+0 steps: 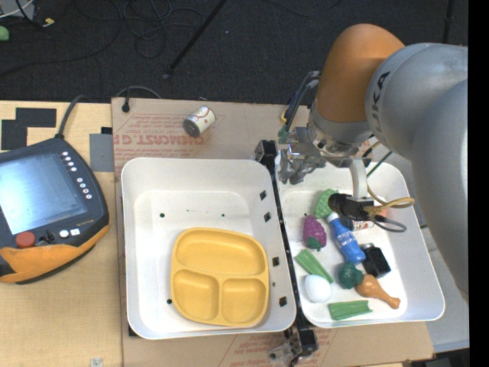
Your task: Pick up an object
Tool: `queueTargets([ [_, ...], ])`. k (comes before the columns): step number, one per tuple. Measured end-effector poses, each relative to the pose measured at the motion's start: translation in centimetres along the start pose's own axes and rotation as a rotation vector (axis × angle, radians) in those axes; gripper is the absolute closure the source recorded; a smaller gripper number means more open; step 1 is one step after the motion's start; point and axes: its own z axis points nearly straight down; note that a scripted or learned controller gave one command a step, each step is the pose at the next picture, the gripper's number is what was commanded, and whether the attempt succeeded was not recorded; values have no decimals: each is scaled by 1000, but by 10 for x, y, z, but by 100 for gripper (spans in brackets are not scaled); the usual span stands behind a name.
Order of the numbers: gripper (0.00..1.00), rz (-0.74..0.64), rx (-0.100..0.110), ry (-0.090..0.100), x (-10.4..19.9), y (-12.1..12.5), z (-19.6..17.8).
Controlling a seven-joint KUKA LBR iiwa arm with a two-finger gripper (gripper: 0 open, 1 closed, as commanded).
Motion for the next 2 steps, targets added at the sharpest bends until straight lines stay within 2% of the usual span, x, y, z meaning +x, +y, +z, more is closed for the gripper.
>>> queueTargets([
  [1, 100, 0, 1, 1, -1, 0, -10],
  [2, 100, 5, 0, -2, -13, -40, -38],
])
